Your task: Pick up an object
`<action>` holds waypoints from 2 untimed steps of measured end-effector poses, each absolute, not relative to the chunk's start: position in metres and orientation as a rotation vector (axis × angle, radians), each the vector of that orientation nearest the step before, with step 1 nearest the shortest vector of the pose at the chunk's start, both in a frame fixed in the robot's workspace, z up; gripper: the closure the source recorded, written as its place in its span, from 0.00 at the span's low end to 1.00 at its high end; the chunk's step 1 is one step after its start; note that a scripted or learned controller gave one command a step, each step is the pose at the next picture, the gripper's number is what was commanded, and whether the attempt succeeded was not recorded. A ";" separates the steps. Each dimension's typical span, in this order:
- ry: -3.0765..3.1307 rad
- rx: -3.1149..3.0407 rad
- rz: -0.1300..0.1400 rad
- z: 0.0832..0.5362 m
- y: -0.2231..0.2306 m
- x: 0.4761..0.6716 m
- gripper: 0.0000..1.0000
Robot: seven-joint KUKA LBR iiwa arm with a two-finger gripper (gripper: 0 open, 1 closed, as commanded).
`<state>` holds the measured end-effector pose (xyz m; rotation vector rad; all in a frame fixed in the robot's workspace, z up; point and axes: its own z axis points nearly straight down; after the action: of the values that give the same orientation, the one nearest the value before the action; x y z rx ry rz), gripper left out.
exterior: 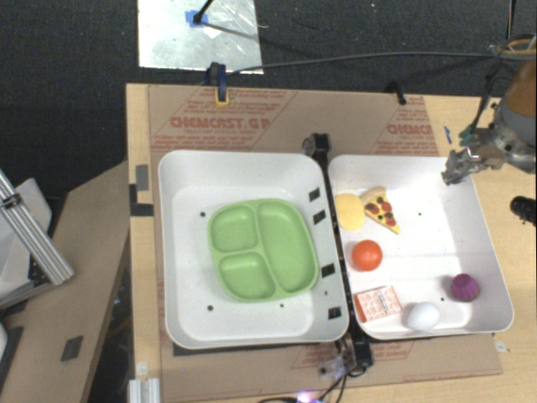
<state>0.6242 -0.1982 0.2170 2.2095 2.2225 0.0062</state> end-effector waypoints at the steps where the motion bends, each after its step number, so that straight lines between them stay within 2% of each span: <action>1: 2.231 2.209 0.006 0.229 -0.143 0.624 1.00; 2: 2.233 2.211 0.004 0.223 -0.084 0.617 1.00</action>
<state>0.6174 -0.0839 0.2226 2.2111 2.2329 0.0035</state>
